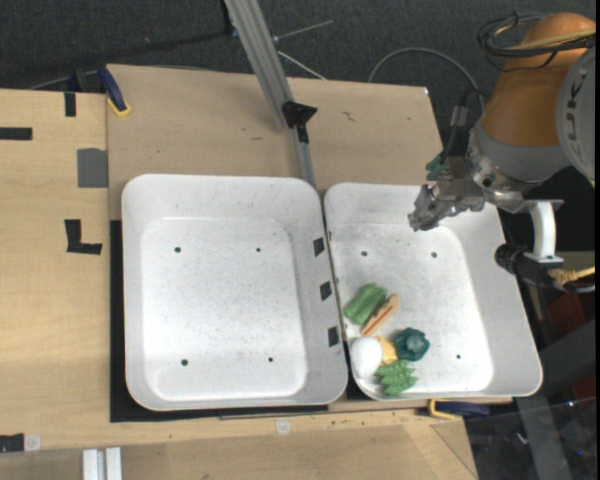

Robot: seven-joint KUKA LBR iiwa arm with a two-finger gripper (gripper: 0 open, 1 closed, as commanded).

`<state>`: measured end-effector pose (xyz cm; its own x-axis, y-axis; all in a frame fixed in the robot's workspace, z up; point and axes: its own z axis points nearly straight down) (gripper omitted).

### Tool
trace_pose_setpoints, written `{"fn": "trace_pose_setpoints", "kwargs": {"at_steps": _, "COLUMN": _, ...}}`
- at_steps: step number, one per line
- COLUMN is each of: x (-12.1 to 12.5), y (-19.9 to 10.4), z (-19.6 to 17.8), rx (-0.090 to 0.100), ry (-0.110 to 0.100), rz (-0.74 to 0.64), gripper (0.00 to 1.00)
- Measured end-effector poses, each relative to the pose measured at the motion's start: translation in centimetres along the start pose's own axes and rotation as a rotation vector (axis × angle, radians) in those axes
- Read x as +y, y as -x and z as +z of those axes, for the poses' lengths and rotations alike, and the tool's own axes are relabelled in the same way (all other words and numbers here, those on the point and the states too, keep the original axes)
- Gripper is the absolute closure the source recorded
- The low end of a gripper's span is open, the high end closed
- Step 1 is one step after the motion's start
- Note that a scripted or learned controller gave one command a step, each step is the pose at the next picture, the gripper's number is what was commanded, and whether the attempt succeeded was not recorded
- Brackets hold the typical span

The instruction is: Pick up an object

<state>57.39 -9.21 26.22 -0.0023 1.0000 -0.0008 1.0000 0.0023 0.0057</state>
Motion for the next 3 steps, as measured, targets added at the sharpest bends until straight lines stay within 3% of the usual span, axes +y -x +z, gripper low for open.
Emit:
{"fn": "trace_pose_setpoints", "kwargs": {"at_steps": 2, "x": 2.9, "y": -9.7, "z": 1.0, "rx": 0.001, "ry": -0.007, "rz": -0.004, "gripper": 1.0}}
{"fn": "trace_pose_setpoints", "kwargs": {"at_steps": 3, "x": 3.3, "y": -14.4, "z": 3.0, "rx": 0.001, "ry": -0.009, "rz": -0.003, "gripper": 1.0}}
